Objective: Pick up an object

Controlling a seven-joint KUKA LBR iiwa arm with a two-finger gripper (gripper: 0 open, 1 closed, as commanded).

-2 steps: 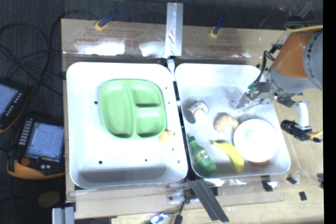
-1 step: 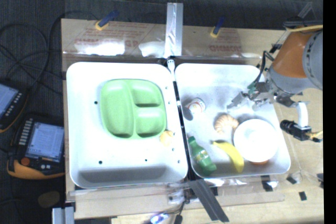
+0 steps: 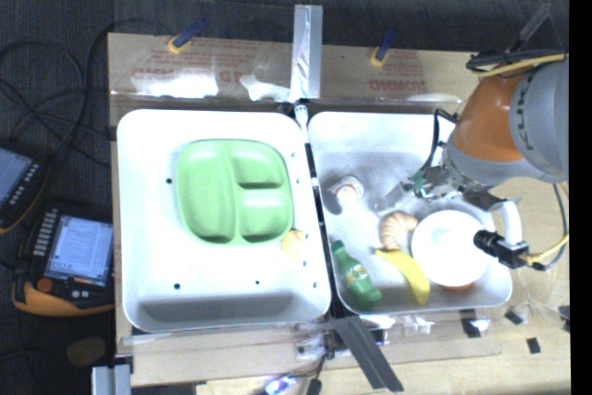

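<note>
bench: pale wooden bench top [image 3: 139,69] on dark carpet, two shallow white bins side by side, metal divider strip between them
landmark: right white bin [image 3: 370,139], everything below placed against it
near edge: green plastic bottle [image 3: 354,277] lying in its front-left corner; yellow banana [image 3: 409,274] just right of the bottle
mid: round white bowl [image 3: 449,248] by its right wall, orange rim peeking under; tan bread-roll toy [image 3: 397,228] touching the bowl's left side; small white-red ball [image 3: 347,191] toward its left wall
far: gripper [image 3: 427,185] low over its back-right part, grey arm with orange band behind
gripper state: cannot tell, blurred against the bin floor
outside: green divided plastic tray [image 3: 231,190] in left white bin [image 3: 139,291], small yellow piece [image 3: 293,241] at the tray's corner
task object: none held; nearest candidates are roll and bowl
risk: clutter is tight, so a descent may clip the bowl rim or shove the roll; banana and bottle could slip from a pinch
</note>
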